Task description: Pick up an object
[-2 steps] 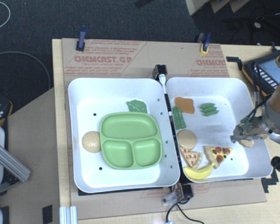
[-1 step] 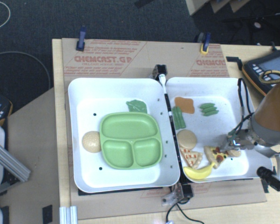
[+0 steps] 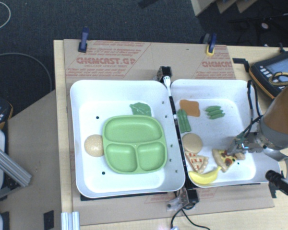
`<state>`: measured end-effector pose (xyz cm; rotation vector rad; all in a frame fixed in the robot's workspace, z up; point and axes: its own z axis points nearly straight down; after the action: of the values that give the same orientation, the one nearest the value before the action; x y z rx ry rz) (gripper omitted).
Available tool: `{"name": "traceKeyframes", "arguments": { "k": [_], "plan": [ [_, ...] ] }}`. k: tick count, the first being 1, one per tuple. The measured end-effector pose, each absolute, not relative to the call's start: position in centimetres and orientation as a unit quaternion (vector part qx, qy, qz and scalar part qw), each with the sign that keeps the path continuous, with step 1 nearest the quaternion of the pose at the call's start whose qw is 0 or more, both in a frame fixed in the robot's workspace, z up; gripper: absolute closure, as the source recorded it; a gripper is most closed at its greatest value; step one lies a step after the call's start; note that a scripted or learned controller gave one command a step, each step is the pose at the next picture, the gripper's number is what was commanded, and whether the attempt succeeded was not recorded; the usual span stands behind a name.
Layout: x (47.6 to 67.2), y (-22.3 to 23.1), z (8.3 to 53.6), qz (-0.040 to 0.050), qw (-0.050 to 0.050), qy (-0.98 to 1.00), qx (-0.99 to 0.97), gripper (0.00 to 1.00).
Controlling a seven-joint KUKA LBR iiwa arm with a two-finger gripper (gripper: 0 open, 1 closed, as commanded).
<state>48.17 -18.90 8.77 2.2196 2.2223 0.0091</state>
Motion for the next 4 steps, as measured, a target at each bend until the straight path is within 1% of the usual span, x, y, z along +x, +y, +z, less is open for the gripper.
{"name": "traceKeyframes", "arguments": {
  "k": [1,2,3,4],
  "plan": [
    [48.1,-18.5,8.8,0.0008,0.005,0.707,0.708,1.00],
    [48.2,-18.5,9.9,0.0013,0.007,0.706,0.708,1.00],
    [48.2,-18.7,8.8,0.0029,0.002,0.708,0.706,1.00],
    [48.2,-18.4,8.8,0.0011,0.005,0.707,0.707,1.00]
  ]
}}
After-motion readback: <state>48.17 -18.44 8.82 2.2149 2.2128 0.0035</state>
